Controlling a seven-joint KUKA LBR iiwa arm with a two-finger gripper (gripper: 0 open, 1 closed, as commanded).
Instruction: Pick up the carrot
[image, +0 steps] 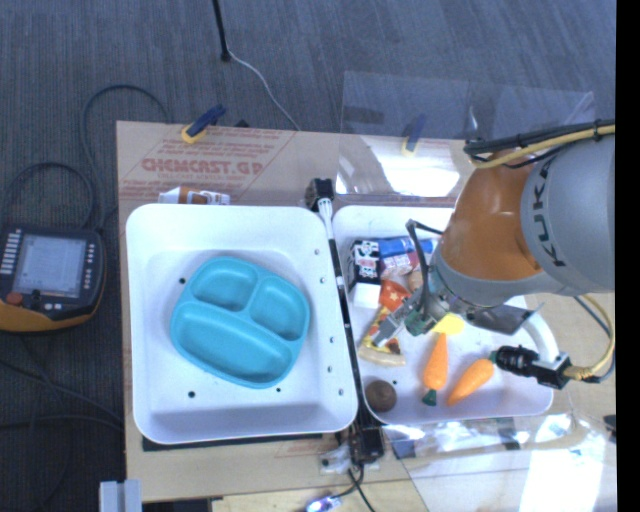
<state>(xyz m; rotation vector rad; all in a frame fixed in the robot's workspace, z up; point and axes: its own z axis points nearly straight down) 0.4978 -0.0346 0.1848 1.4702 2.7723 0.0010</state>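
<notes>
Two orange toy carrots lie in the right bin (530, 400). One carrot (435, 362) stands almost upright in the picture with its green stub toward the front. The other carrot (471, 379) lies slanted just to its right. My gripper (419, 319) hangs over the middle of that bin, just up and left of the nearer carrot's top end, and nothing orange shows in its grasp. The grey and orange arm (500, 235) covers the bin's back right part.
A pizza-slice toy (382, 338), a red item (393, 296), a black-and-white carton (366, 259) and a brown ball (379, 395) crowd the right bin's left side. A yellow piece (451, 324) lies by the gripper. The left bin (150, 400) holds a blue divided tray (240, 320).
</notes>
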